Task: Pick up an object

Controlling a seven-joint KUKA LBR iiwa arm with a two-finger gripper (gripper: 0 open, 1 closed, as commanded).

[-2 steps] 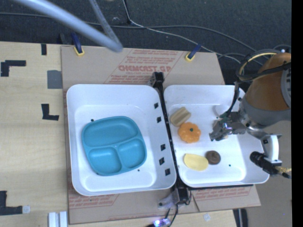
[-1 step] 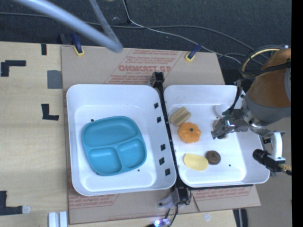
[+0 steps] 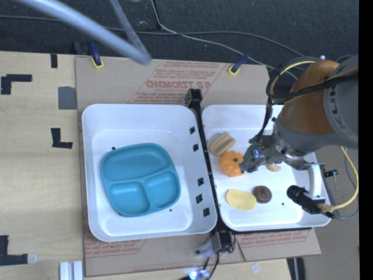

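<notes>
Blue divided tray [image 3: 140, 177] in left bin [image 3: 93, 121]

The arm [image 3: 317, 107] covers the right bin's [image 3: 233, 112] far right corner and is cut off by the picture's right edge. A pale lump [image 3: 273, 167] beside the wrist is half hidden. Whether the jaws grip anything cannot be told.

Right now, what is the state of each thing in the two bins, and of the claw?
Blue tray: flat in left bin.
Orange fruit: right bin, at claw.
Tan piece: loose.
Yellow piece: loose.
Brown piece: loose.
Claw: low beside orange fruit.
</notes>
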